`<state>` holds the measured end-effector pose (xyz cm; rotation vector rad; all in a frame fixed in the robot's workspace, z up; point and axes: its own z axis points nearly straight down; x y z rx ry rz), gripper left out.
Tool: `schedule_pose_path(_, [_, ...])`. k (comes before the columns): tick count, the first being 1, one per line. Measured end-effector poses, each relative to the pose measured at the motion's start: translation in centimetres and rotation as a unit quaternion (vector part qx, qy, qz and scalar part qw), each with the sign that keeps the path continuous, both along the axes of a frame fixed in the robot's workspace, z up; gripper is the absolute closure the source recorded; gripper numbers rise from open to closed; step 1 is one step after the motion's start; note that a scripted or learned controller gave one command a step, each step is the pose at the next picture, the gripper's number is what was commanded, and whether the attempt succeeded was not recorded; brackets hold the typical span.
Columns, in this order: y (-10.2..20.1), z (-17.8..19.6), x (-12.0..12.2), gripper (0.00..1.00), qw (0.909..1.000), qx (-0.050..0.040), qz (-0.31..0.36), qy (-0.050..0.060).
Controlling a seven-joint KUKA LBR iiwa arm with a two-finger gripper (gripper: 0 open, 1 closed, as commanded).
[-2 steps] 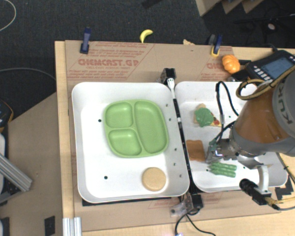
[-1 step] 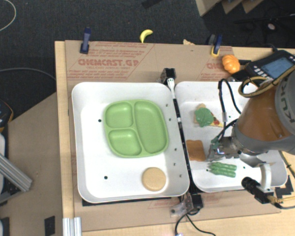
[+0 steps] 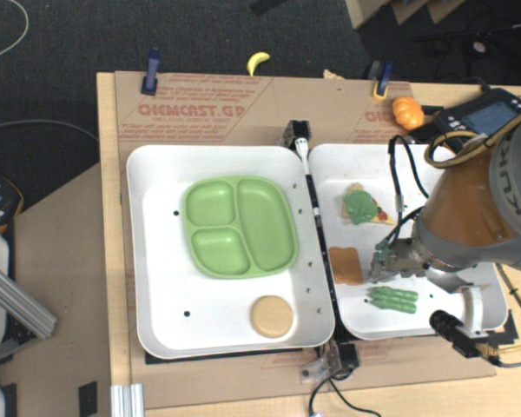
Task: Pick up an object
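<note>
My gripper hangs low in the right bin, at the end of the grey and orange arm that comes in from the right. It sits just right of a brown toast slice and just above a bunch of green beans. I cannot make out whether it touches either one. A green broccoli piece lies farther back in the same bin, with a pizza slice partly under it.
The left bin holds a green divided plate and a round tan cookie. Behind the bins, on the cardboard, lie a small orange fruit, a yellow banana and two blue clamps.
</note>
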<state>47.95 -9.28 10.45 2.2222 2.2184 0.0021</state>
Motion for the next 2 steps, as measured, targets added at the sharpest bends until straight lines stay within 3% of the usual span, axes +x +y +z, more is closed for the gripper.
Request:
schedule_pose_path(1, [-1.7,36.1,0.1,1.00,0.9999,-0.0021,0.001,-0.010])
schedule_pose_path(2, [1.7,24.4,-0.1,1.00,1.0000,0.0012,0.002,0.007])
